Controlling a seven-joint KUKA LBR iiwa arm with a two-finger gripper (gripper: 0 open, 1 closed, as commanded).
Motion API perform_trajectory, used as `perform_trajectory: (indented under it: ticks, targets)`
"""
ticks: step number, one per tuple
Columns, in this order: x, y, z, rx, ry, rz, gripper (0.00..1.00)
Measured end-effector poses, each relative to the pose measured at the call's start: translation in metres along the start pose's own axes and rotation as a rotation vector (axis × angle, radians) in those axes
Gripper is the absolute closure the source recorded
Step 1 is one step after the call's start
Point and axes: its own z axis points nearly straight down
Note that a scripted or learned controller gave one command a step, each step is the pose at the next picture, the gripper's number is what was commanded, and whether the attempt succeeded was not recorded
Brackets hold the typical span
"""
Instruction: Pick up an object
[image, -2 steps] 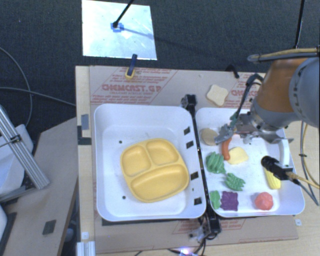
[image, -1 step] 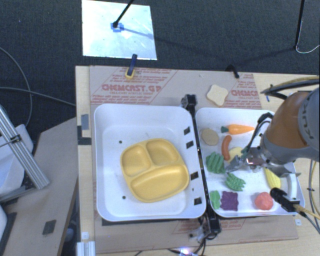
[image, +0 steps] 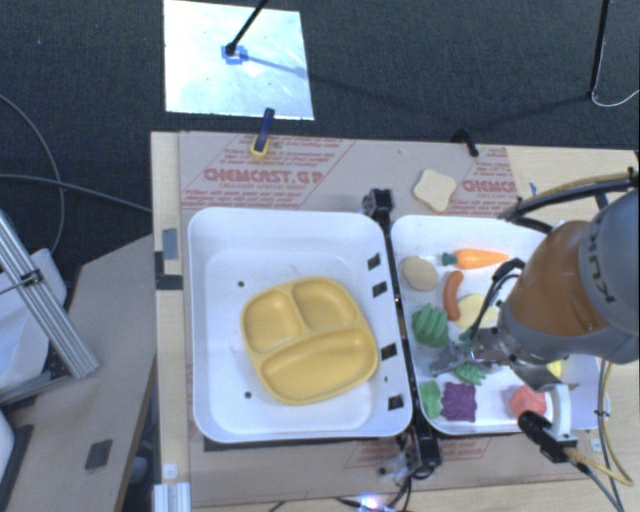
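Arm (image: 575, 290) cut off at the right edge and covering much of the right bin (image: 420, 232), yellow piece (image: 473, 312) half hidden behind it, jaws too small to read

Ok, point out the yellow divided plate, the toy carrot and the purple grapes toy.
yellow divided plate (image: 310, 340): camera view, ridge between its compartments.
toy carrot (image: 482, 258): camera view, middle of the orange body.
purple grapes toy (image: 459, 401): camera view, centre of the cluster.

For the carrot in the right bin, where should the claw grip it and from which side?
Grip the carrot across its thick orange middle, coming straight down from above, with the fingers closing across its short width. It lies flat and lengthwise near the far edge of the right bin, green top toward the left. It has open floor around it, though the near-side finger would land toward the sausage.
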Motion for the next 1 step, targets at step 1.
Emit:
perform_trajectory:
  ticks: [1]
  targets:
    - [-0.039,0.0198,-0.002,-0.007,-0.005,0.002,0.0]
